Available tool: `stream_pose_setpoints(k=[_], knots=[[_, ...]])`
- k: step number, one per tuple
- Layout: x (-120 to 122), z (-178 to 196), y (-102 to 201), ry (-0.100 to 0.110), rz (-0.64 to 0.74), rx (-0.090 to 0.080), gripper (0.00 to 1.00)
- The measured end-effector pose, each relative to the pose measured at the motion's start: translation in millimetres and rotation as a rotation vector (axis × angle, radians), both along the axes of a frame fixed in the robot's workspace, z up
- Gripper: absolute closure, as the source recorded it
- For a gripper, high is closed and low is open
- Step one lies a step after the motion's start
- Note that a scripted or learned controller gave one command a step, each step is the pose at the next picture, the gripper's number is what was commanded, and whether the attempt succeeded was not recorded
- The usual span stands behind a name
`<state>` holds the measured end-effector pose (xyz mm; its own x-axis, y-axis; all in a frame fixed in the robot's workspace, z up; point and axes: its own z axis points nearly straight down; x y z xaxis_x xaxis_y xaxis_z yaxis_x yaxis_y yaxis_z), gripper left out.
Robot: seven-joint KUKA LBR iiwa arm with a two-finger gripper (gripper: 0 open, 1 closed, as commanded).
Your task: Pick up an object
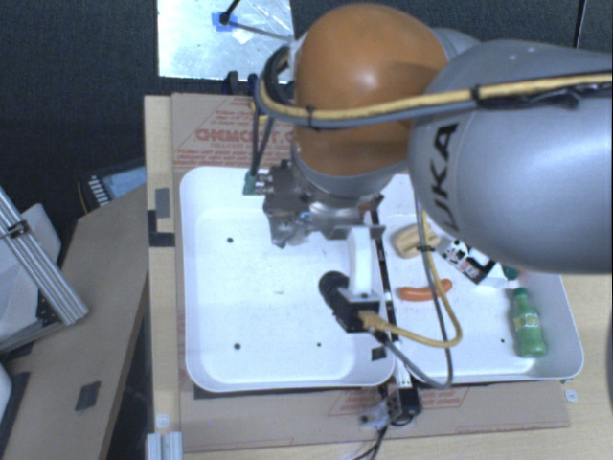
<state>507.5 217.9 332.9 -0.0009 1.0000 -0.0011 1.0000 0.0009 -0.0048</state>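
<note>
Gripper (287, 220) hangs low over the far edge of the left bin (239, 353), mostly hidden under the wrist's orange band (369, 65); whether it grips anything, cannot tell.

Candidate objects all lie in the right bin (560, 348), off toward four o'clock from the gripper, well apart from it:
- orange carrot-like piece (420, 293), long axis running three to nine o'clock, nearest.
- green bottle (526, 322), lying roughly twelve to six.
- pale rounded item (410, 241), partly behind the arm.
- small black-and-white thing (467, 260), print unreadable.

My read: next move needs a crossing over the divider.

Writing: "KUKA" partly visible on the arm (517, 161); "CHEMCO…" in red on the cardboard (215, 134) at twelve o'clock.
</note>
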Motion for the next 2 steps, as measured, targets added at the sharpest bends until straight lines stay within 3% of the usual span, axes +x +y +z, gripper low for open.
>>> stream_pose_setpoints(k=[1,2], knots=[[-15,-91,17,0.004,0.000,-0.002,1.00],[-19,11,-38,-0.017,-0.004,0.004,1.00]])
